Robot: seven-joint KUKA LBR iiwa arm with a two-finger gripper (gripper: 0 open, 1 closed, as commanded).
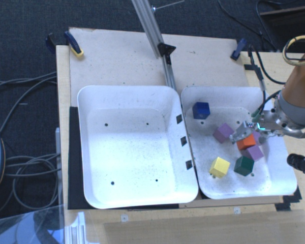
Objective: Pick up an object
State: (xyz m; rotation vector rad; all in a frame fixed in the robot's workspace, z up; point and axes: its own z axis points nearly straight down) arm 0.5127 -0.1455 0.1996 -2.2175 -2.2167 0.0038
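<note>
Whether the gripper (245, 133) is open or holds anything I cannot tell, but it hangs just above the orange block (245, 141), beside the green block (244, 165), so crowding neighbours could spoil a grasp.

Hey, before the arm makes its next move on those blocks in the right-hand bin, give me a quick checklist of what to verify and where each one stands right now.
1. End effector is over the right bin: ok.
2. A target lies directly beneath it, the orange block: ok.
3. Orange block has room around it: not ok, a purple block touches it and the green block sits close.
4. Block firmly gripped: cannot tell.
5. Blue block, yellow block and the other purple block lie apart from the end effector: ok.
</note>
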